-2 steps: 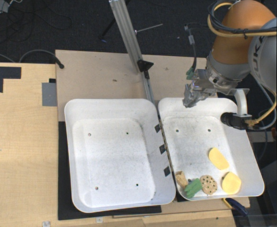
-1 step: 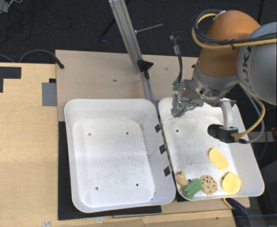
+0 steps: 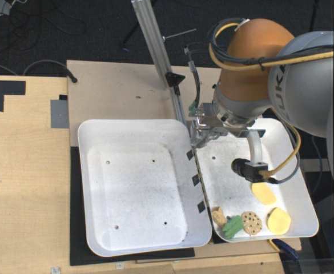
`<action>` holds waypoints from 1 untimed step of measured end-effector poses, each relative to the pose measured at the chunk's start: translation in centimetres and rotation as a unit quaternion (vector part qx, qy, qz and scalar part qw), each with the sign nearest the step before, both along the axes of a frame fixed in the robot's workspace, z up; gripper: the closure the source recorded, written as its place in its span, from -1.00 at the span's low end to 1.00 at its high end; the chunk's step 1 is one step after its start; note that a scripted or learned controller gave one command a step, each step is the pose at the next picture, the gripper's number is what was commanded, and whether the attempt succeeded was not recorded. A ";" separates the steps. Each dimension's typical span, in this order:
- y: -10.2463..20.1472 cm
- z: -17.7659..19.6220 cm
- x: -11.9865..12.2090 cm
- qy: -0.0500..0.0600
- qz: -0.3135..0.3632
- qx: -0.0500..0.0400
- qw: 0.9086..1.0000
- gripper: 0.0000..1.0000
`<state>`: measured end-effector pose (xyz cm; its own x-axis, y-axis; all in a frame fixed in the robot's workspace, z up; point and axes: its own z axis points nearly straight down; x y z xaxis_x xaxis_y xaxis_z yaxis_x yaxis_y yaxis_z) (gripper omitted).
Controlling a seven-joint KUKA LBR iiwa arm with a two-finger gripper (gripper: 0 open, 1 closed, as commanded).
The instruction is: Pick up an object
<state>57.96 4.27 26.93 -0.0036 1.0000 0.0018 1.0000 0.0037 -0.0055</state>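
Pickable items lie along the near edge of the right bin (image 3: 226,187): tan chunk (image 3: 218,214), green piece (image 3: 233,226), brown speckled disc (image 3: 250,222), yellow disc (image 3: 279,221). A second yellow piece (image 3: 264,193) lies just beyond. The gripper (image 3: 204,130) is over the bin's far-left corner, apart from them; how far it is open and any hold: cannot tell. The left bin (image 3: 132,187) adjoins.

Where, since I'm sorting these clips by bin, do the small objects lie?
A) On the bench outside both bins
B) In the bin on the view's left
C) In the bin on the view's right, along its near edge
C: the green piece, the brown cookie and the yellow disc all sit inside the right-hand bin, close to its near rim.
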 end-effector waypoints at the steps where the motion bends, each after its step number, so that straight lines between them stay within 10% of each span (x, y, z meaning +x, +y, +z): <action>1: 4.4 -0.2 -1.6 0.000 0.000 0.000 1.000 1.00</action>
